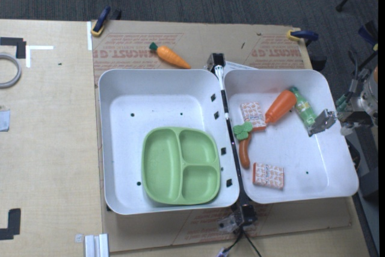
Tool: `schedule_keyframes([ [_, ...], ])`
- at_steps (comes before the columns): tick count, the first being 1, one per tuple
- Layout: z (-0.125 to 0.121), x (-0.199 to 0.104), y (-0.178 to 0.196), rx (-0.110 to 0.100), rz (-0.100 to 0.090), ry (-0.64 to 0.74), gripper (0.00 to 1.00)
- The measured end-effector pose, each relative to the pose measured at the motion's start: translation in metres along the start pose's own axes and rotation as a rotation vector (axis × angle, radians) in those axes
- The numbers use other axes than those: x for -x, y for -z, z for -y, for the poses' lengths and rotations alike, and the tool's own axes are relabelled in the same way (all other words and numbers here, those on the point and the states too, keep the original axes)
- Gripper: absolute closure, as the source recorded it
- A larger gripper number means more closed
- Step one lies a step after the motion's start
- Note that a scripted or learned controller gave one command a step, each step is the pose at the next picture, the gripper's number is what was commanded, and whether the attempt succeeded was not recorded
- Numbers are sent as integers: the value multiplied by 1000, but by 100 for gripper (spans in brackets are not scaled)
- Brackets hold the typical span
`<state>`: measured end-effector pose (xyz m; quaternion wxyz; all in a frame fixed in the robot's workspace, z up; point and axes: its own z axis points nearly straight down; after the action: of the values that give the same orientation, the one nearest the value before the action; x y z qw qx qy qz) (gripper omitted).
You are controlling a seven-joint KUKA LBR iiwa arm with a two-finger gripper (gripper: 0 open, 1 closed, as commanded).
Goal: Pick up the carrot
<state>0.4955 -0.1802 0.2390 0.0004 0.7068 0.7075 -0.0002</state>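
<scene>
**Carrot lies outside the bins, on the cardboard**

The carrot (170, 56), a smooth orange taper with a small green cap at its blunt end, lies on the brown printed cardboard (138, 51) in the upper middle of the frame, just beyond the far rim of the left bin (114, 129). It points toward the lower right, touching neither bin.

The left bin is a shallow, glossy white tray with rounded corners; in it sits a pale green plate (180, 165) divided into three compartments. The right bin (325, 171) holds a second, fatter orange carrot-like toy (280, 106) with a green tip, a translucent green bottle (304, 110) just beside it, a slim reddish sausage shape (245, 152) with a green leafy piece (243, 130) at its top, and two flat patterned packets (268, 176).

At the right edge, the gripper (325, 121) shows as grey metal over the right bin's rim, near the bottle. Whether its fingers are parted cannot be told; nothing is visibly between them.
</scene>
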Motion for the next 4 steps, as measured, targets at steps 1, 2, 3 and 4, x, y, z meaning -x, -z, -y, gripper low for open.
schedule_keyframes([
  [1, -60, -74, -147, -1, -1, 89, 0],
  [2, -125, -84, -24, 1, 0, 252, 0],
  [3, -77, -142, -47, -1, 0, 237, 0],
  [4, -91, -64, -108, -1, 0, 333, 0],
])
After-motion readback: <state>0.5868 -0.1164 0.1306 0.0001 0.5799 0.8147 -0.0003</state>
